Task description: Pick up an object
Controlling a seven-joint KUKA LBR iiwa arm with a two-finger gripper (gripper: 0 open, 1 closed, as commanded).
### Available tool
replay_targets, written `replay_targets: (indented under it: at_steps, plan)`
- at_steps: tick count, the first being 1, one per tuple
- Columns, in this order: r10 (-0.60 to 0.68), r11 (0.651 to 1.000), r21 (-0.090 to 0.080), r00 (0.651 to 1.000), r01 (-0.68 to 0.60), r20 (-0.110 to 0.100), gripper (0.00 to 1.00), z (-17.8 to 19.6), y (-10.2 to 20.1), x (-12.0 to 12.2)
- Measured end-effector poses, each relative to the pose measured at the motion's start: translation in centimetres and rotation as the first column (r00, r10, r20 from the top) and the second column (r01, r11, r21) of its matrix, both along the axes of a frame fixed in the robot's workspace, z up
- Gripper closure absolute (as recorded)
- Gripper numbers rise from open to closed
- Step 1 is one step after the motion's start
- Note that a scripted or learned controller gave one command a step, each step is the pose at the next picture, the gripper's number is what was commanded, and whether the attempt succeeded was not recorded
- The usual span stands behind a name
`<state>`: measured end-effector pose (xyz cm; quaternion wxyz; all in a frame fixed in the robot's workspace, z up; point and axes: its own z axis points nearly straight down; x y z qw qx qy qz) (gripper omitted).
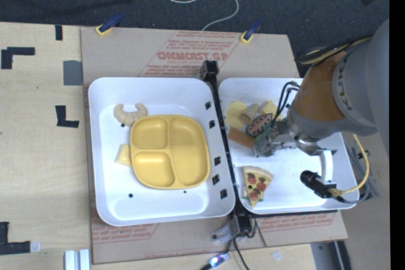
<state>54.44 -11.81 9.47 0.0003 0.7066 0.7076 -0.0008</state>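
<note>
My arm reaches in from the right, big and grey, orange band showing, over the right bin. The left bin holds the yellow divided plate, with a pale croissant-like piece just above its upper left corner and a yellow wedge tucked at its left edge. In my bin, a heap of yellow pieces with a red round thing on it sits at the upper left. The pizza slice lies apart, lower down. My claw is down beside that heap; wide or narrow, I cannot tell.
</note>
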Motion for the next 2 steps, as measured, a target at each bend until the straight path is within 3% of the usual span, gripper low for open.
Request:
replay_targets:
  at_steps: [2]
  plan:
    - [-0.001,1.0,0.001,1.0,0.001,0.003,1.0,9.4,-0.2,0.9]
